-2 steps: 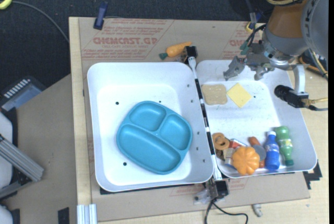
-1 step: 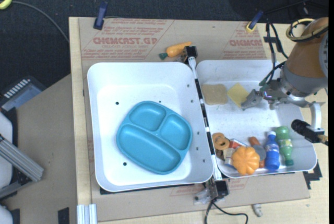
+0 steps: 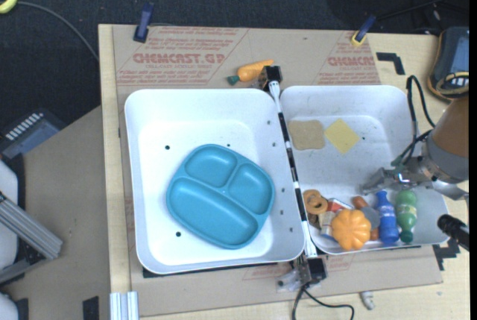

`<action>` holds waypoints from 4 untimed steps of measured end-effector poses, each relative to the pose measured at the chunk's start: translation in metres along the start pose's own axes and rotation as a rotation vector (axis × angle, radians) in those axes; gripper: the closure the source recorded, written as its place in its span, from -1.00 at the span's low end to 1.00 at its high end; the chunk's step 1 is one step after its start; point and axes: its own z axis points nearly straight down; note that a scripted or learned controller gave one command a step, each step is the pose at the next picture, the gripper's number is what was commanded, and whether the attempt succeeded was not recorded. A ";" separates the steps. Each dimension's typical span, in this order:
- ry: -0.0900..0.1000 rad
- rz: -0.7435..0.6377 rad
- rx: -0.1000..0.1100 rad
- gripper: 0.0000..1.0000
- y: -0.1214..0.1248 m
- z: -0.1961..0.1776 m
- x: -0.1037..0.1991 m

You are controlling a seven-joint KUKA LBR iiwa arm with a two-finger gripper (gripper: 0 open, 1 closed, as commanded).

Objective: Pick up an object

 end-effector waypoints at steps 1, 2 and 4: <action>-0.002 -0.002 -0.005 -1.00 0.047 -0.091 0.005; 0.006 -0.005 -0.002 -1.00 0.012 -0.001 -0.006; 0.002 0.000 0.003 -1.00 -0.009 -0.018 -0.009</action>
